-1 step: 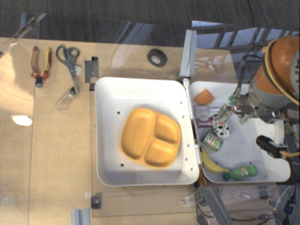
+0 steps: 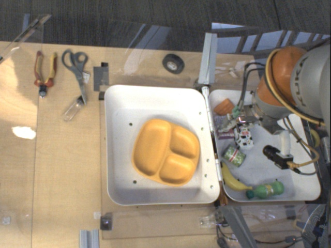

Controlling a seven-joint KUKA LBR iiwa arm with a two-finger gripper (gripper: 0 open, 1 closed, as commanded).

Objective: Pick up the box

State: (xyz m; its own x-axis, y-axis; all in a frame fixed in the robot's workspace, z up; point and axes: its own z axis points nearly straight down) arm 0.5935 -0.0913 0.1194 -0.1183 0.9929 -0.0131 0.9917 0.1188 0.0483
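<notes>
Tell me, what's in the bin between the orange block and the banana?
In the camera view, between the orange block and the banana lie a small white box and a green-labelled can.

A yellow three-part plastic tray (image 2: pixel 166 151) lies in the left white bin (image 2: pixel 118 138). Far left, grey-handled scissors (image 2: pixel 77 71), red-handled pliers (image 2: pixel 44 71); a black tape roll (image 2: pixel 173 63) beyond.

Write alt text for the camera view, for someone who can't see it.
A grey and orange robot arm reaches from the right over the right bin, which holds a banana, a green bottle, and small packages. The left bin holds a yellow sectioned tray; scissors and pliers lie on the bench.
</notes>
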